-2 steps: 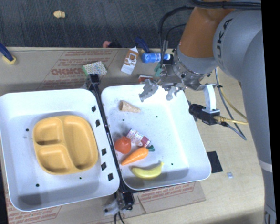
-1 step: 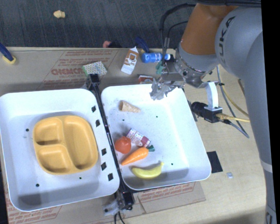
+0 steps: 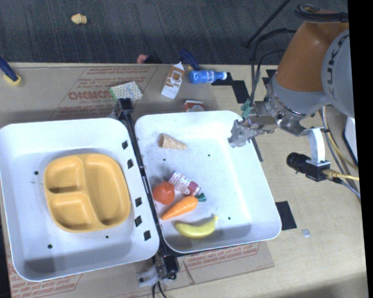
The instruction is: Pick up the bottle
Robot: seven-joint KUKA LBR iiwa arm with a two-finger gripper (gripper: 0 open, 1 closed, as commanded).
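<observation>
Two bins sit side by side on the bench. The left bin (image 3: 11, 189) holds a divided tray (image 3: 86, 190). In the right bin (image 3: 253, 198), a tomato (image 3: 163, 192), a carrot (image 3: 179, 207) and a small packet (image 3: 184, 183) cluster near its left wall, a banana (image 3: 196, 227) lies nearer, and a wedge (image 3: 171, 142) farther. Beyond the right bin lie a bottle (image 3: 206, 77) and, left of it, a small carton (image 3: 174, 81). The gripper (image 3: 239, 134) hangs at the right bin's far right corner.

The blue bottle (image 3: 206, 77) lies on the bench beyond the right bin (image 3: 253, 191), a small carton (image 3: 173, 80) just beside it, open bench to its right.
</observation>
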